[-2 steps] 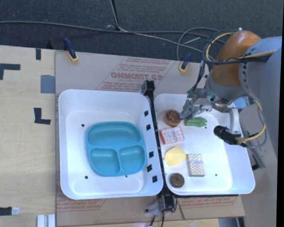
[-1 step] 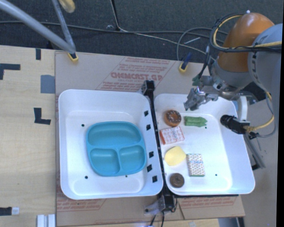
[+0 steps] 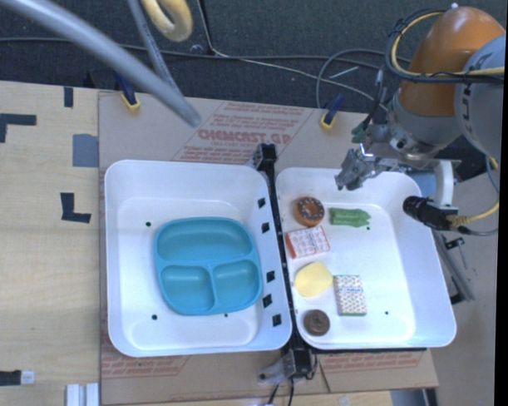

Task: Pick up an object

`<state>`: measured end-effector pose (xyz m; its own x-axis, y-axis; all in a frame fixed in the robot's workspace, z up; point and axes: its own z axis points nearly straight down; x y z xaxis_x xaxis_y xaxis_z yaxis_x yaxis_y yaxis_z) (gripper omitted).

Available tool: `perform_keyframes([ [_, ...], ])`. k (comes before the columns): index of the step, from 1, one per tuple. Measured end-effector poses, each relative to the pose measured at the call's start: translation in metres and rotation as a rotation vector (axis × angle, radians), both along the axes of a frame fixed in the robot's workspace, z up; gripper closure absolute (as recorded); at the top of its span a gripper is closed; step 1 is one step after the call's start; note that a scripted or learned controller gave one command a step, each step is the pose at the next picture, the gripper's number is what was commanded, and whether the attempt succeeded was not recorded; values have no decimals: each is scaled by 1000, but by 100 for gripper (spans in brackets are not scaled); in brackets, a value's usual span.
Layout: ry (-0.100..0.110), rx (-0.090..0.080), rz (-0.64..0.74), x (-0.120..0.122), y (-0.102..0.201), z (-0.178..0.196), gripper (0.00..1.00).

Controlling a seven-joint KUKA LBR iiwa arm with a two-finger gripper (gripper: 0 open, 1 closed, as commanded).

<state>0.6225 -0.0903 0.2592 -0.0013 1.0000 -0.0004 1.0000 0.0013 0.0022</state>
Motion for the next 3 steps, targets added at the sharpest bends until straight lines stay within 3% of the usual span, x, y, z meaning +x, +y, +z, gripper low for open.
perform_keyframes([
  [3, 5, 1, 4, -55, 145, -3, 100],
])
